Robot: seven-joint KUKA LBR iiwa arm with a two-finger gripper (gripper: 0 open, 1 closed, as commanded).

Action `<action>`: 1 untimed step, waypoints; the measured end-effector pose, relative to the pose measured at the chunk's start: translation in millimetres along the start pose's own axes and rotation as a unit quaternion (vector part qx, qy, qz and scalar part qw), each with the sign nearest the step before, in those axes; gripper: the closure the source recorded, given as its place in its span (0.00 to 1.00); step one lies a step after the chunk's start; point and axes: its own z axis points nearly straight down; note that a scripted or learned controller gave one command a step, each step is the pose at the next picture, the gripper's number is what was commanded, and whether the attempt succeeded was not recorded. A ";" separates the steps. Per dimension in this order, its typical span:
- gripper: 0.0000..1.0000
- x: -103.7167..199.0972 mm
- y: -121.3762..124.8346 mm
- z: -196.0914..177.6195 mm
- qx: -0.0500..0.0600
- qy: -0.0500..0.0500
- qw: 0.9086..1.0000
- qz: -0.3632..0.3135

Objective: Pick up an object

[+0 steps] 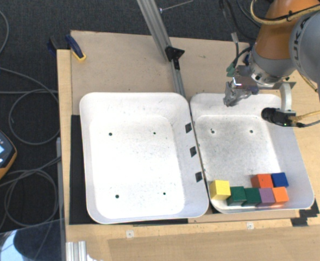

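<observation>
Left to right, then: the left bin [132, 156] has nothing for you to pick, so pass over it. The right bin [241, 140] holds all the blocks, packed in a cluster against its near edge — yellow block [220, 188] on the left end, two green blocks [245, 195] beside it, then purple, red, orange and blue, touching one another. The gripper [236, 98] hangs over the far rim of the right bin, well apart from the cluster; nothing sits in it, and how wide it stands you cannot tell from this angle. My judgement — go for the yellow block, since its left side is free. Come down straight, and avoid the tight middle of the cluster.
</observation>
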 end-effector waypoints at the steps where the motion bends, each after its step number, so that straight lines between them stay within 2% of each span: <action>1: 1.00 0.4 2.1 -54.2 -0.001 0.000 1.000 -0.001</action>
